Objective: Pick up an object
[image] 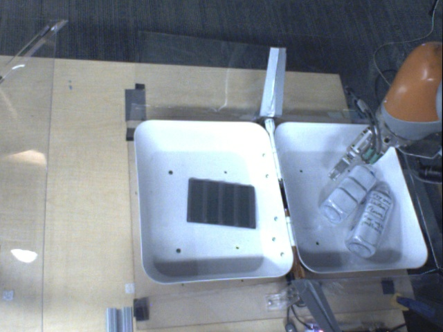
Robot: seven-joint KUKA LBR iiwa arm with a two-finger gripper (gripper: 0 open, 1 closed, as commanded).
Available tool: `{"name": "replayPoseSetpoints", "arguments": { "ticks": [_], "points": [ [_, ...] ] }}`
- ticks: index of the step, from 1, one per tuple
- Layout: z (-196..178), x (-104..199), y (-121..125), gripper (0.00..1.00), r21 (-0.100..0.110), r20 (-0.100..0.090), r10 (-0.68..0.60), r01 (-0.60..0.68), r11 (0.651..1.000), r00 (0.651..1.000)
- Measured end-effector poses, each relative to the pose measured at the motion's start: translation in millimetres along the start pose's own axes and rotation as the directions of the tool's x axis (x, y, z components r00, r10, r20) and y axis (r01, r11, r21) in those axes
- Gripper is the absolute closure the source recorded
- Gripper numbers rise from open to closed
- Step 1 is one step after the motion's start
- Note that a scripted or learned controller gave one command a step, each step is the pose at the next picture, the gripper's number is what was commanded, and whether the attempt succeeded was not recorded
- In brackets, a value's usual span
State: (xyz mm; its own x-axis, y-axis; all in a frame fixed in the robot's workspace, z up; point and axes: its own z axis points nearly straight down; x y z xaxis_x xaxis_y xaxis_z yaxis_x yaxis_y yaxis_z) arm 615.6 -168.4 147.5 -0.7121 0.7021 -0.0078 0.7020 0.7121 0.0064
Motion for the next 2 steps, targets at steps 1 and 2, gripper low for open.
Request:
{"name": "replayPoseSetpoints", "arguments": {
  "ticks": [1,2],
  "points": [
    [-70.3,38.7,11.4,0.0,-0.001,0.0,-0.032,0.032,0.999,0.999],
    [17.7,20.0,-34.6,0.0,-0.003,0.004,-0.155,0.155,0.988,0.988]
  ]
}}
